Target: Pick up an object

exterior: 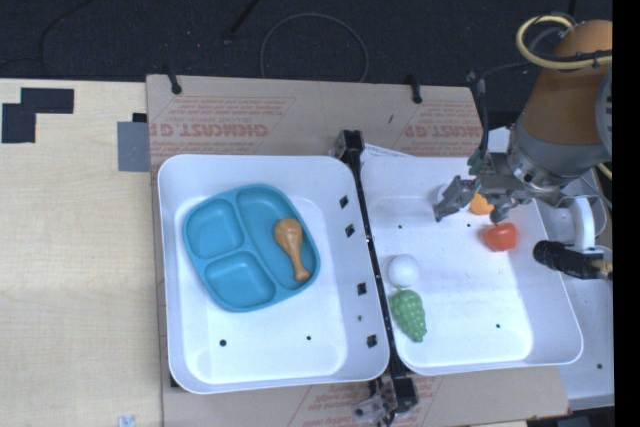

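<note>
White plastic makes up the 2 shallow bins that sit side by side on a cardboard sheet [300, 120] laid over the pale wooden table [70, 245]. Seen from the camera above, the left bin [200, 355] carries a blue tray [232, 250] with 3 compartments, lying toward the bin's far left part; a tan toy drumstick [291, 246] rests in the tray's long right compartment, its thick end toward the far edge. The right bin [470, 335] holds 4 small things. A white ball [403, 270] lies near the bin's left wall, about midway along it, and a green knobbly toy [408, 313] lies just beside the ball on its near side, close to the same wall. A red toy [500, 236] sits toward the bin's right side, and a small orange piece [481, 204] lies just beyond it toward the far edge. The grey arm with its orange band [565, 95] comes in over the right bin's far right corner, and the jaws [480, 197] hang low over the bin, spread apart with 1 dark finger [452, 199] reaching left and the other next to the orange piece; whether they touch that piece I cannot tell, and nothing is seen gripped between them.
</note>
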Controlling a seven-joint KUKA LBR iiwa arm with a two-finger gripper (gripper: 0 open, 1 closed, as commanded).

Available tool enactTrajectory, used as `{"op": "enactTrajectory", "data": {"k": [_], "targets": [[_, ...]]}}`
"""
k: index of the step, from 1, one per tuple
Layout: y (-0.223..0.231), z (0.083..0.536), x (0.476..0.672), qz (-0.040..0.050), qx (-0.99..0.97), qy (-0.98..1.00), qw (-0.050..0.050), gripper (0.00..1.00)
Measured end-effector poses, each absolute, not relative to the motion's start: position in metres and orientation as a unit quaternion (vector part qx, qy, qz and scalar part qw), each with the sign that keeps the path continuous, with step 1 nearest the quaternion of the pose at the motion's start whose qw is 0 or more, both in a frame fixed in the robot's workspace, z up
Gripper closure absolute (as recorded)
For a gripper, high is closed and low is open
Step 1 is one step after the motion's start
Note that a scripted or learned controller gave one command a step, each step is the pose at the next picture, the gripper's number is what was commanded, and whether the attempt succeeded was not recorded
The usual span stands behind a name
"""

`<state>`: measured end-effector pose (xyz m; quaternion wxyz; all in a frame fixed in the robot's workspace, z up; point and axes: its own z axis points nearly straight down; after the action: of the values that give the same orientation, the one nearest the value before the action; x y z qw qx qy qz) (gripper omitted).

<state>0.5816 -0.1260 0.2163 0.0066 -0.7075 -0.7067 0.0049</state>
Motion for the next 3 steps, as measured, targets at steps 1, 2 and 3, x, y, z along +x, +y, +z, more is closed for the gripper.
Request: {"op": "enactTrajectory", "data": {"k": [1,2,3], "targets": [[-0.126,0.224,0.584,0.0009,-0.707,-0.707,0.002,0.00],[-0.118,0.175,0.578,0.0023,-0.707,-0.707,0.004,0.00],[-0.113,0.112,0.572,0.0025,-0.707,-0.707,0.004,0.00]]}}
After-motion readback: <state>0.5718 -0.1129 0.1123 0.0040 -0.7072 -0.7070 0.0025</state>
